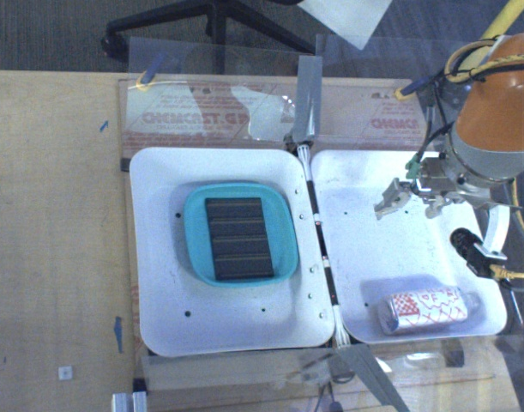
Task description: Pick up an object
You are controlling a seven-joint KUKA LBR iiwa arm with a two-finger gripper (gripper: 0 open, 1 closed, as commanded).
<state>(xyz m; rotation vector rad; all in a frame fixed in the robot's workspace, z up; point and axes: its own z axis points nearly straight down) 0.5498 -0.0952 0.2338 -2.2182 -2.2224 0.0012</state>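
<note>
Two white bins are sitting side by side on a table. The hand is hovering over the right bin, fingers apart, gripping nothing. A bottle is lying near that bin's front edge. The left bin is carrying a teal dish.
</note>
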